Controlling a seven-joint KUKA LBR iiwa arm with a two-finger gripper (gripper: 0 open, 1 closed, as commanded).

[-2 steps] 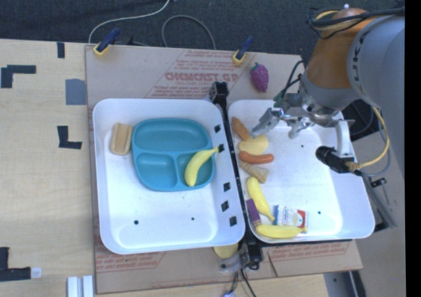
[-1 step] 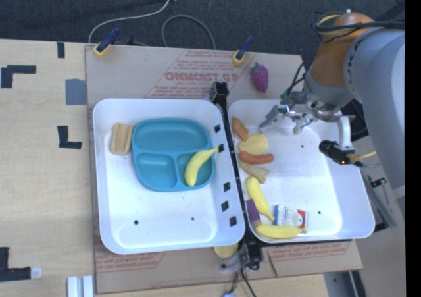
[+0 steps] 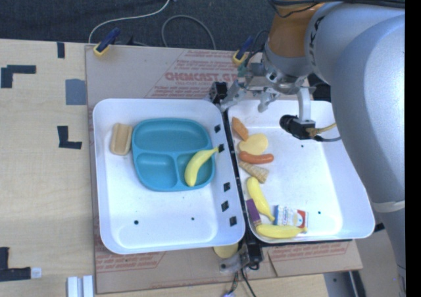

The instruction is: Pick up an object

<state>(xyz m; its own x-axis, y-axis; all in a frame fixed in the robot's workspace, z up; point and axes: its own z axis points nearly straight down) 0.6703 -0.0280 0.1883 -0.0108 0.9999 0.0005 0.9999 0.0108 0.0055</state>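
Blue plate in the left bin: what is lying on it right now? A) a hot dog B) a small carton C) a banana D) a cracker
C: a yellow banana lies across the blue plate's right compartment, in the left bin.

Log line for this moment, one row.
hand: over right bin's top-left corner | holding: nothing visible | banana: on blue plate, left bin

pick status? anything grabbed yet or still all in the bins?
Done: the gripper is positioned over the far end of the right bin. In hand: no item visible between its fingers. Left: the whole grasp. A banana lies on the blue plate in the left bin; a hot dog, another banana and a small carton lie in the right bin.
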